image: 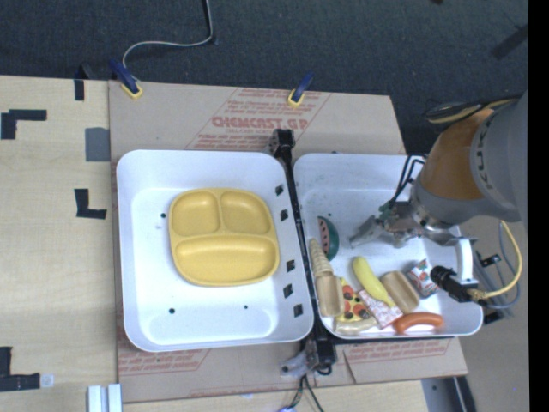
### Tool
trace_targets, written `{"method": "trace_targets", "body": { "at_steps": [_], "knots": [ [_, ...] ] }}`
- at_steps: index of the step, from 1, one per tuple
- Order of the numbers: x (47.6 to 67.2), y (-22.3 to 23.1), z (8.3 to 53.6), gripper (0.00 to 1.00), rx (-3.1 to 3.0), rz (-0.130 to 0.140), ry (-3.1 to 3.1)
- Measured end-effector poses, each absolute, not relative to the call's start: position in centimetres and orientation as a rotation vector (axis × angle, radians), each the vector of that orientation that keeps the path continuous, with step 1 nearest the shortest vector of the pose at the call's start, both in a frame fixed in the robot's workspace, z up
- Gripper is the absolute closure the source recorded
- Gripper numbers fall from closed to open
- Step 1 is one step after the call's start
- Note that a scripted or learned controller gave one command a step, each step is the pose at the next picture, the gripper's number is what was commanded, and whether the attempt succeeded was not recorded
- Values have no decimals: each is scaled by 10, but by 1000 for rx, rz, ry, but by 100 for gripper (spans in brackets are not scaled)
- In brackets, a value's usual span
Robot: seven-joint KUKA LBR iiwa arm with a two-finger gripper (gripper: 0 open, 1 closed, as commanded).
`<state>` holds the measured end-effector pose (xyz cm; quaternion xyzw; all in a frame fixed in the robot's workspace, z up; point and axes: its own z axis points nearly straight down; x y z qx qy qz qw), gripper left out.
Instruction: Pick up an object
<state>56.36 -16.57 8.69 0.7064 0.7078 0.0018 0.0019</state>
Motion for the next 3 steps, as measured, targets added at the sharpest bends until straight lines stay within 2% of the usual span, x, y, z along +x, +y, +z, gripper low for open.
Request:
{"method": "trace_targets", "body": {
  "at_steps": [1, 2, 3],
  "knots": [
    [569, -111, 87, 0, 2216, -2, 2211],
    [634, -112, 87, 0, 2216, -6, 2212],
    [648, -102, 87, 0, 2215, -9, 2209]
  ]
}}
